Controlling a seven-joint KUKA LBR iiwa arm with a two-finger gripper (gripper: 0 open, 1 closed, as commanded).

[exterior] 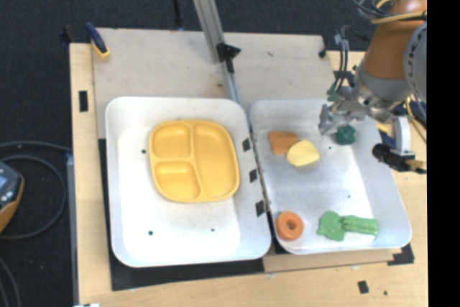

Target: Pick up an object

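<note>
My gripper [335, 118] hangs over the far right part of the right bin [374, 208], reaching in from the right. A small dark green object [346, 134] sits just below and to the right of it, close to the gripper. An orange-brown piece [280, 141] and a pale yellow piece [303, 154] lie together in the bin's middle left. An orange ring [290, 225] rests at the near left corner. A light green toy [346, 226] lies along the near edge.
The left bin [126, 226] holds a yellow divided plate [194, 159]. A slanted metal pole [208, 18] rises from the bench behind the bins. A blue and yellow clamp [98, 41] sits at the bench's far left corner.
</note>
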